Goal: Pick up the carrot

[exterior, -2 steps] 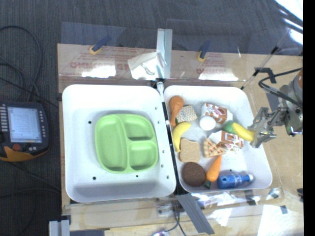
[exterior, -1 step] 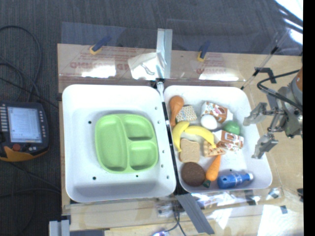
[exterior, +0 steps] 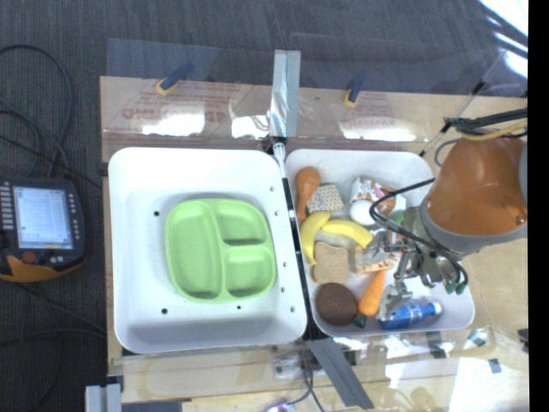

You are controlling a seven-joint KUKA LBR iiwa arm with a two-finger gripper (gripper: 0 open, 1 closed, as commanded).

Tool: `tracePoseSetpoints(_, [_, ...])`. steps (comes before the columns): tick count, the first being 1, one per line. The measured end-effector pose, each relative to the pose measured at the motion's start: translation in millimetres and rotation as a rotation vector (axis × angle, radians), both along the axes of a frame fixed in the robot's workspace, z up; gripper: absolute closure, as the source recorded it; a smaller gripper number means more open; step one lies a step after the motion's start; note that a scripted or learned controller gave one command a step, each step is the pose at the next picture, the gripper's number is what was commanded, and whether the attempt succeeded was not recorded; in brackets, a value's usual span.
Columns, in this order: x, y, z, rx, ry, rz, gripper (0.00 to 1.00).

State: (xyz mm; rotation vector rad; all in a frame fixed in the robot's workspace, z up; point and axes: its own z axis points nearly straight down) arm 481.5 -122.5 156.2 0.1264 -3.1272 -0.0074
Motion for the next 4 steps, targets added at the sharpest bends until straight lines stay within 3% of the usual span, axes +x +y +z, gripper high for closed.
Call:
tracePoseSetpoints(1, [19, -27, -62, -0.006, -0.034, -0.035, 0.0])
tracePoseSetpoints(2, [11, 20, -65, -0.008, -0.03, 0.019, 0.0])
tracePoseSetpoints(3, [13, 21, -54, -0.01, -0.033, 0.019, 1.0])
tracePoseSetpoints(4, [44, 3, 85, -0.001, -0.018, 0.409, 1.0])
